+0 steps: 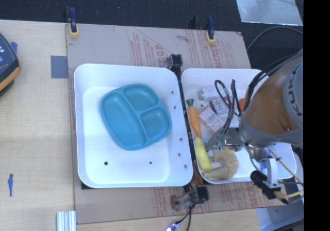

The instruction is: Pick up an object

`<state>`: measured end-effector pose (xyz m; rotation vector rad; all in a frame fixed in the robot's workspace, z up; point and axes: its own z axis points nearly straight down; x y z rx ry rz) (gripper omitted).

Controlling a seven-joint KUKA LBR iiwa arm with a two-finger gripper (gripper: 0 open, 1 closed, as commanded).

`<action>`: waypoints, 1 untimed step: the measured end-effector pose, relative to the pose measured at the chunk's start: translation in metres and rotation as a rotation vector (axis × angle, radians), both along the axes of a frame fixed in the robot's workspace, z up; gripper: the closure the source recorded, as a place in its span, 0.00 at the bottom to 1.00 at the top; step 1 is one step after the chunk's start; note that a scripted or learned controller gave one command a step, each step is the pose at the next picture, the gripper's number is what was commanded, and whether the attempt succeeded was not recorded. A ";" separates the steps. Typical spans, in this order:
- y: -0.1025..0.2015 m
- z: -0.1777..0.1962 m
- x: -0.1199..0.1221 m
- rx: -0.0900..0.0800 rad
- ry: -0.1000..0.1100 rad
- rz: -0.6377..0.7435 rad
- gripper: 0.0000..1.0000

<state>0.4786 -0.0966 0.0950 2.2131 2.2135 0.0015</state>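
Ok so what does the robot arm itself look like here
The arm is bulky and rounded, with a wide orange band and grey casing below; part of a dark letter marks the grey. Black cables loop beside it, with yellow and blue wires near the bottom.

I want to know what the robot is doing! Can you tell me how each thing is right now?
blue plate: lying flat in the left bin, nothing on it.
carrot: lying in the right bin, by its left wall.
banana: lying just below the carrot.
gripper: down in the right bin among the things.
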 end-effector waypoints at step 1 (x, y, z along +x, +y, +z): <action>-0.001 0.000 0.050 0.008 0.007 0.003 0.00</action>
